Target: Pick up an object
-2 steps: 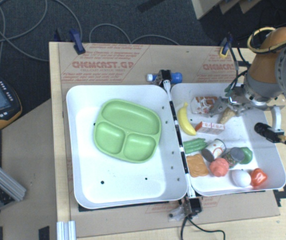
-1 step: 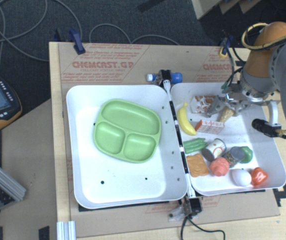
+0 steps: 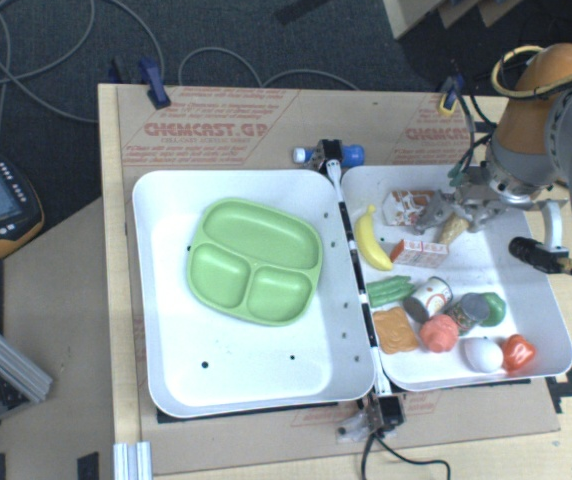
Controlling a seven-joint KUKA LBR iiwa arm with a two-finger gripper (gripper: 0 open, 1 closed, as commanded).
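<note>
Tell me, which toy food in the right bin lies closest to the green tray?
The banana. It lies along the right bin's left wall, beside the bin holding the green tray; the green bean sits a little further in, and the other foods further right.

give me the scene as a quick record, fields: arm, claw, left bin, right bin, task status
arm: grey KUKA arm reaching in from the right
claw: claw low over the far part of the right bin, by a small carton
left bin: left bin holds a green divided plate
right bin: right bin holds a banana, a can, a white egg, a strawberry and other toy foods
task status: no object seen lifted
</note>
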